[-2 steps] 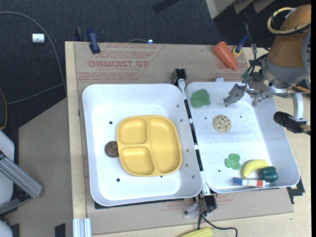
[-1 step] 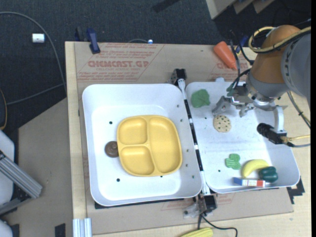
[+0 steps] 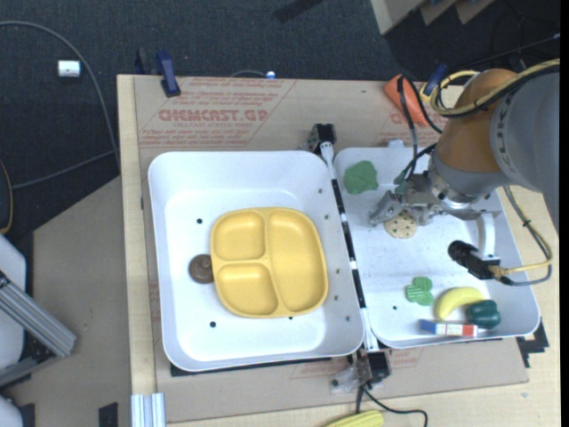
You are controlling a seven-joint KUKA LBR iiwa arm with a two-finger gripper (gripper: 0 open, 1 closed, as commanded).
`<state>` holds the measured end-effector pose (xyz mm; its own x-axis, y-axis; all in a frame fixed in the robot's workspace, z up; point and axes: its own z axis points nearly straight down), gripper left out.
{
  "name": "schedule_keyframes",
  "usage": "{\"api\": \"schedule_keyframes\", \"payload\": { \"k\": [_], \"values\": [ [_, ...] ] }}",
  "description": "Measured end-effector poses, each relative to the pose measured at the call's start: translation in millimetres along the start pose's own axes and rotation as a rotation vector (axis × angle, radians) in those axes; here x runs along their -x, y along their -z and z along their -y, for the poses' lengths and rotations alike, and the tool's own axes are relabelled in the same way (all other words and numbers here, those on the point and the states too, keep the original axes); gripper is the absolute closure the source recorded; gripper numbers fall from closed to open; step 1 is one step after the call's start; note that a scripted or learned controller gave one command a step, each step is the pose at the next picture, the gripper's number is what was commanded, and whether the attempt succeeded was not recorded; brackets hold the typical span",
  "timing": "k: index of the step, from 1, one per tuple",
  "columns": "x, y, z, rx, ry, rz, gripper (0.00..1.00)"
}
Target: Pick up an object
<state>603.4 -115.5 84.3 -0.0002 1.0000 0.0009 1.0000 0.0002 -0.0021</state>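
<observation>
From the overhead camera, the grey arm is reaching in from the right and hanging over the upper part of the right bin [image 3: 516, 238]. Its gripper [image 3: 402, 205] is pointing down toward the bin floor, with the metal fingers [image 3: 388, 208] splaying outward a little. A round tan cookie with dark specks [image 3: 403, 228] is lying just below the fingertips, touching or nearly touching them; nothing is sitting between the fingers, so the gripper is gripping nothing. A green leafy piece [image 3: 361, 177] is resting near the bin's upper left corner, just beside the gripper. Toward the lower edge of the same bin, a small green piece [image 3: 420, 290] is lying next to a yellow banana [image 3: 455, 302], which is touching a dark teal block [image 3: 484, 312]; a white marker with red and blue ends [image 3: 453, 329] is lying just below them.

In the left bin [image 3: 178, 238], a yellow divided plate [image 3: 267, 261] is sitting near the middle, and a brown round object [image 3: 201, 269] is peeking out at its left edge, partly hidden.
</observation>
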Motion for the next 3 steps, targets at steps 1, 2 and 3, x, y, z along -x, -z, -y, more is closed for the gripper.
{"api": "schedule_keyframes", "payload": {
  "k": [1, 2, 3],
  "values": [
    [0.7, 15.3, -3.8, 0.012, -0.001, 0.002, 1.0],
    [62.8, 48.6, 0.2, 0.004, -0.001, 0.003, 1.0],
    [-25.0, 60.2, 48.2, 0.0, 0.001, -0.001, 1.0]
  ]
}}
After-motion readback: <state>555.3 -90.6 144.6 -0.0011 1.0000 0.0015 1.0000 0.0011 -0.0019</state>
